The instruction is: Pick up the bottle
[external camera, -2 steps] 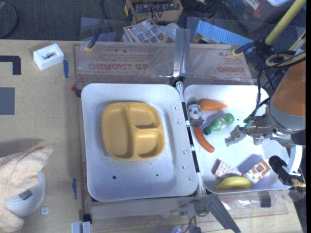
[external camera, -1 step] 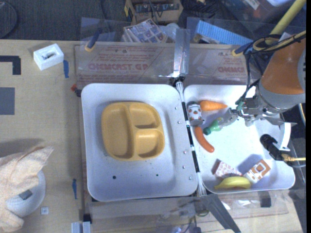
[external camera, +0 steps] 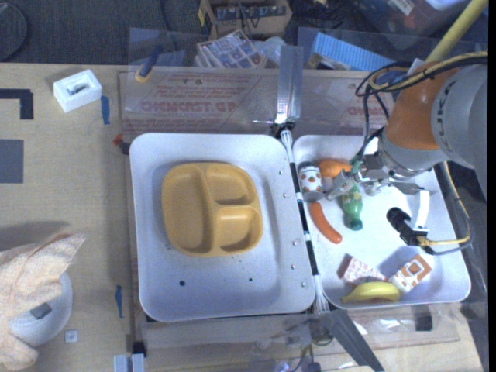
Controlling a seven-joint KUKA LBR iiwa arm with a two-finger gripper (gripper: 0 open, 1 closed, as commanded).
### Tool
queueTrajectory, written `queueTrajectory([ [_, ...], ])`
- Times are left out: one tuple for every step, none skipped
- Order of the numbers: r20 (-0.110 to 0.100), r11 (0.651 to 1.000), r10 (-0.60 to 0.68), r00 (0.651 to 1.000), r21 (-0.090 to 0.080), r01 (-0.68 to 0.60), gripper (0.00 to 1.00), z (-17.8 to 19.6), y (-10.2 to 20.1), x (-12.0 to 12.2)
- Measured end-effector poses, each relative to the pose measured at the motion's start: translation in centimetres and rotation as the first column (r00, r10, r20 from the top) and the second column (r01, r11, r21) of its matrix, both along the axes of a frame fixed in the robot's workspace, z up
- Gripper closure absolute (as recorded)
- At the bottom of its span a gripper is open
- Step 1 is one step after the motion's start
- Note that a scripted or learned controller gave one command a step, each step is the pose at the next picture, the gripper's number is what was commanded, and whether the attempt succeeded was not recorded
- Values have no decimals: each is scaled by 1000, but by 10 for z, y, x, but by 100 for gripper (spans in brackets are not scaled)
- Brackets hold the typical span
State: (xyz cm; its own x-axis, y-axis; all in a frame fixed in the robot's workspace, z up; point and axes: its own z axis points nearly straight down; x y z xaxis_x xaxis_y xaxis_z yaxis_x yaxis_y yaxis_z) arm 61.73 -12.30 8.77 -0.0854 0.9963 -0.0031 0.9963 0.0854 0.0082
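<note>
The green bottle point(external camera: 353, 208) lies on its side in the right bin point(external camera: 446, 281), near the bin's upper left part, with its neck pointing up toward the tool point(external camera: 350, 183). The tool hangs just above the bottle's neck end, probably because the program aims to take the bottle at its narrow part; whether the tool is open or closed, I cannot tell, and nothing is seen gripped in it.

Around the bottle lie other small things, so the approach is tight: an orange carrot point(external camera: 325, 222) just to its left, a small white can point(external camera: 310, 179) above the carrot, and an orange fruit point(external camera: 334, 167) near the tool. Lower in the bin are a banana point(external camera: 372, 291) and two small boxes.

The left bin point(external camera: 147, 208) carries a yellow divided plate point(external camera: 211, 208). The tabletop point(external camera: 62, 169) is pale wood, with a white cloth point(external camera: 35, 266) at its left edge.
</note>
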Motion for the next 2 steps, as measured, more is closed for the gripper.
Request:
queueTrajectory([
  [7, 1000, -3, 1000, 1, 3, 100, 12, -1, 2],
  [-5, 998, -66, 998, 1, 66, 100, 124, 3, 3],
])
